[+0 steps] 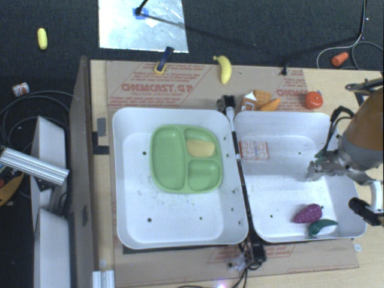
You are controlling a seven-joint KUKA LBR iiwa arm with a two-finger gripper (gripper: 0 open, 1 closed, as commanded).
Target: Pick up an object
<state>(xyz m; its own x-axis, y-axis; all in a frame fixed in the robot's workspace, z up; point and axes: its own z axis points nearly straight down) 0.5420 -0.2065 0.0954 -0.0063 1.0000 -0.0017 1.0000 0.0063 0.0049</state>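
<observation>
- Gripper (316, 168) sits low in the right bin (282, 122), near its right wall — cannot tell from this angle how its pincer stands, and nothing shows in its grasp.
- Nearest candidates: purple grape cluster (307, 213) with a teal leaf-shaped piece (323, 225) touching it, both at the bin's front right corner, apart from the gripper.
- Risk: the two lie together — a descent could catch both, or nudge one off.
- Risk: corner placement; the bin wall may block one side of the grasp.
- Flat pink-white card (254, 150) by the left wall looks too thin to grip.
- Green tray (174, 161) with a yellow piece (200, 147) lies in the left bin (138, 221), well apart.
</observation>
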